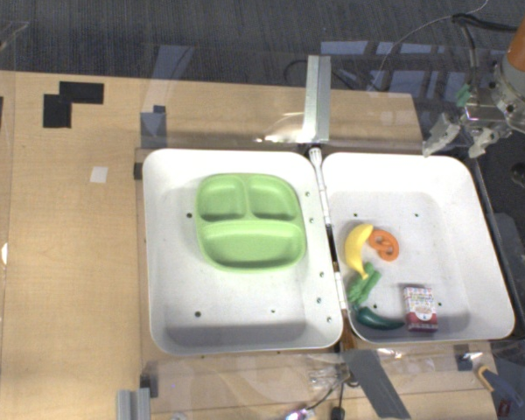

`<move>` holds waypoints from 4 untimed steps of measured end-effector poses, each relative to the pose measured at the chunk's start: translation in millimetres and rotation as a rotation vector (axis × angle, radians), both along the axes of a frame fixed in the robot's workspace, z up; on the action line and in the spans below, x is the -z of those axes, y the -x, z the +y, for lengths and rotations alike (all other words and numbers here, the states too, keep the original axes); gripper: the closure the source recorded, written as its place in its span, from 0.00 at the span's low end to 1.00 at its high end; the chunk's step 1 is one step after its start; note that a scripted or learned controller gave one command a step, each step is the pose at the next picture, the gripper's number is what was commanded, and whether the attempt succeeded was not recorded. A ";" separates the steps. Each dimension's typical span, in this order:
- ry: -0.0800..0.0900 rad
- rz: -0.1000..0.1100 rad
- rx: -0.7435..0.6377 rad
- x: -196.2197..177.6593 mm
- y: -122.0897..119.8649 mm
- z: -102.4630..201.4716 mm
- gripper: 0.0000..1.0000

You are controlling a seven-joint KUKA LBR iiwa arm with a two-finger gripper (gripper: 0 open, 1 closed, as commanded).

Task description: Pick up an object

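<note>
In the right bin (446,191) lie a yellow banana (358,245), an orange round piece (386,246), a light green vegetable (365,284), a dark green one (378,319) and a small red carton (420,308). They cluster in the bin's near left part. My gripper (459,136) hangs above the bin's far right corner, well away from them. Its two fingers stand spread apart with nothing between them.
The left bin (171,261) holds a green divided plate (248,220). A metal post (318,99) rises behind the seam between the bins. Cables run along the far right behind the bench.
</note>
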State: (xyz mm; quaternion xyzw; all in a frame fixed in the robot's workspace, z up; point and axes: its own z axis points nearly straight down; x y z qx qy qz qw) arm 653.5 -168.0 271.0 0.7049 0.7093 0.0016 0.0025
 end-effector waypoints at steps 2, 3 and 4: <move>0.004 -0.010 -0.261 179.3 80.0 67.4 0.00; 0.001 -0.015 -0.265 167.5 77.5 70.7 1.00; 0.000 -0.001 -0.190 84.3 26.5 121.6 1.00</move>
